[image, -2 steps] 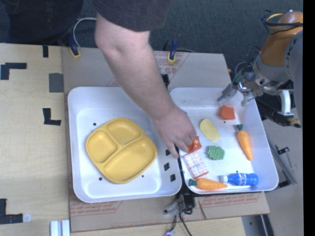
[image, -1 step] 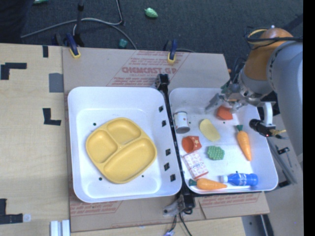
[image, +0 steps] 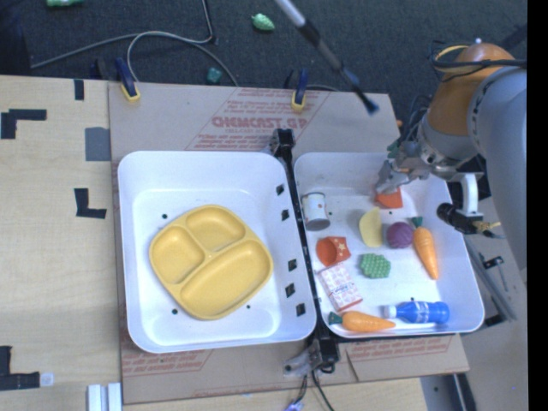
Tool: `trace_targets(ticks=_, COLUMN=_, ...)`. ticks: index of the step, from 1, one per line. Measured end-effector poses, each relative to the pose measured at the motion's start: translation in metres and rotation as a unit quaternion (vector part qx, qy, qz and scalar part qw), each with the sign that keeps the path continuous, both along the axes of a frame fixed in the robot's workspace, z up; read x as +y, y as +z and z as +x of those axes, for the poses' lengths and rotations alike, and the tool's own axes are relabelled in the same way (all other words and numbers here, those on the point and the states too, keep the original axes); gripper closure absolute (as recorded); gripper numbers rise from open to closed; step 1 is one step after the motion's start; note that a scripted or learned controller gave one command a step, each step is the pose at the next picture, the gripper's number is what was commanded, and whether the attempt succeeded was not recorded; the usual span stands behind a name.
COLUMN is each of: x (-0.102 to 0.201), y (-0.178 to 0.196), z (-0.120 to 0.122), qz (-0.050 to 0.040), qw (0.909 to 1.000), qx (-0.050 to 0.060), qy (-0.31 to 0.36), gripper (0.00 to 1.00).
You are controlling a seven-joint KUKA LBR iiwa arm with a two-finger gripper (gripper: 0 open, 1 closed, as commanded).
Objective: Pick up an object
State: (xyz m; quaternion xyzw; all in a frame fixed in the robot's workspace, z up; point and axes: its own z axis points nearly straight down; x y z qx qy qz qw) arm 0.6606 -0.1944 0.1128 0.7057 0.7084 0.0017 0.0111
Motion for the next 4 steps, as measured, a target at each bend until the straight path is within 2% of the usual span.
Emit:
trace_targets(ticks=1, x=0.000, y=0.000, z=0.000, qz=0.0000, qw=1.0000, qx=0.000, qy=0.000, gripper=0.00)
trace_targets(ticks=2, x=-0.031, y=-0.018, z=-0.010, qz=0.0010, qw=1.0000, qx=-0.004, qy=0.000, gripper=0.00)
trace_targets(ticks=3, x=0.022, y=-0.018, z=-0.042, qz=-0.0004, qw=1.0000, qx=-0.004, qy=-0.001, gripper=0.00)
trace_targets(ticks=4, x=0.022, y=-0.009, z=-0.042, qz=-0.0004, qw=1.0000, qx=-0.004, qy=0.000, gripper=1.00)
